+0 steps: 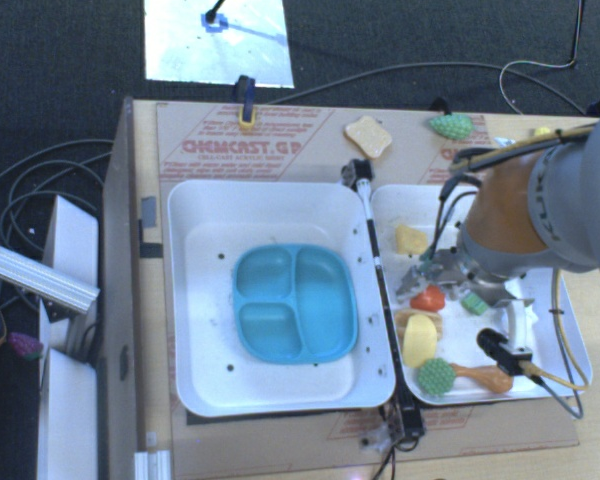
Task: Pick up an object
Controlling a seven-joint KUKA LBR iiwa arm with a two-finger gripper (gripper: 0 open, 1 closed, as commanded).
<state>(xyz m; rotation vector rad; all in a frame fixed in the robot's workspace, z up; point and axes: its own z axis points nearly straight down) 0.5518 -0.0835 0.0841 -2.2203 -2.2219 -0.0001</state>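
I see the grey claw (427, 276) low in the right white bin (565, 308), its tips on or just above a small red-orange round piece (429, 298) — the wrist and arm cover the fingers, so I cannot tell how they stand. Just near of it lies a pale yellow oblong piece (420, 339), then a green knobbly ball (436, 375) touching an orange drumstick-shaped toy (483, 375). A yellow chunk (412, 239) sits farther back. The left white bin (200, 268) holds a blue divided plastic plate (295, 303).
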